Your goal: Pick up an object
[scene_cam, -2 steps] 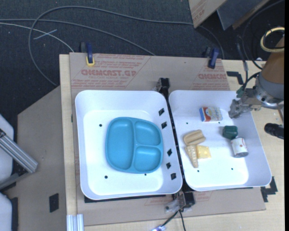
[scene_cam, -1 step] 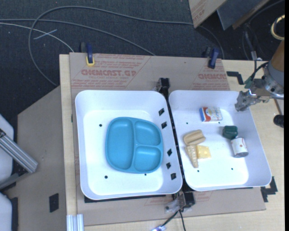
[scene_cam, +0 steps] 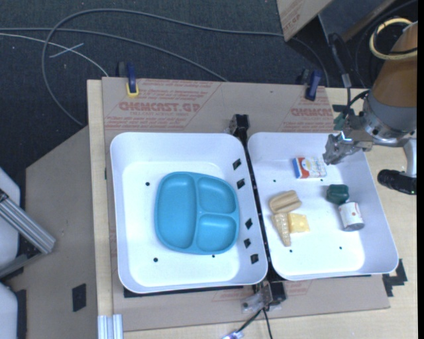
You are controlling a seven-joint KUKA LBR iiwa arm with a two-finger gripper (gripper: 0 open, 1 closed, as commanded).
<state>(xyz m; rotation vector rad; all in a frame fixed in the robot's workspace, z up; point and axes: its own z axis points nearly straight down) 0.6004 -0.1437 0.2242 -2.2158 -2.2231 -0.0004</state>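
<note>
One fixed camera looks down from above at a slant, far enough back to take in the whole worktop [scene_cam: 199, 93] with both white bins, the left bin [scene_cam: 126, 165] and the right bin [scene_cam: 371, 245], side by side. The arm [scene_cam: 397, 86] enters from the picture's right edge, and dark floor with cables runs along the top.

1. The floor [scene_cam: 40, 79] is dark carpet, blue-black and speckled
2. Thin grey cables [scene_cam: 86, 30] loop across the carpet at the upper left
3. The table [scene_cam: 99, 198] is topped with a brown board printed in red letters
4. Two blue clamps, one [scene_cam: 132, 78] at the back left and one [scene_cam: 312, 84] at the back right, sit on the board's far edge
5. A cardboard box [scene_cam: 298, 14] sits at the top, right of centre
6. A silver metal bar [scene_cam: 23, 222] slants in at the left edge
7. Light is even and soft
</note>
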